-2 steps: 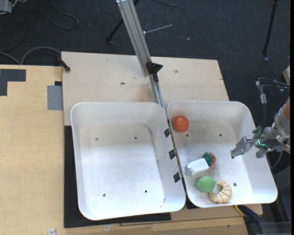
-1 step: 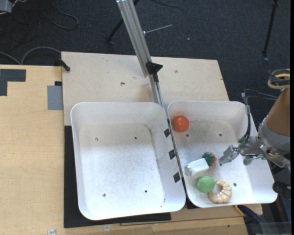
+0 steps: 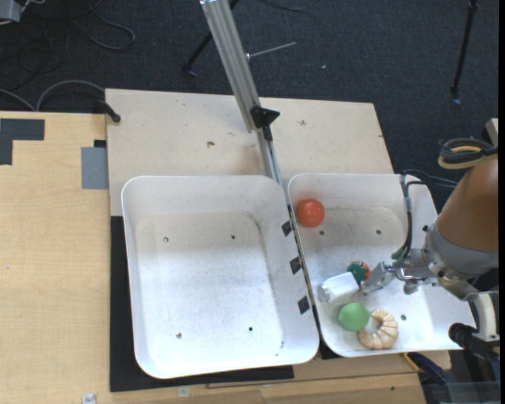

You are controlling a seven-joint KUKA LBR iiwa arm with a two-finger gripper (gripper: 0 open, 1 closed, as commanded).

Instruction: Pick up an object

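At the near edge a pale wooden bench is seen, with a black mat under two shallow white bins. The left bin and the right bin are set side by side, touching along their inner rims. In the right bin, nearest the front, a tan ring-shaped toy is laid just beside a green ball. Behind these a white block and a small green and red object are found, touching or nearly so. The gripper is lowered close to the white block; whether it is released or clenched cannot be told, and nothing is seen grasped. The arm is brought in from the right. Farther back an orange ball is placed near the bin's inner wall. Beyond the bins a light board and a slanted metal rail are seen, then dark carpet with cables. No writing can be read.
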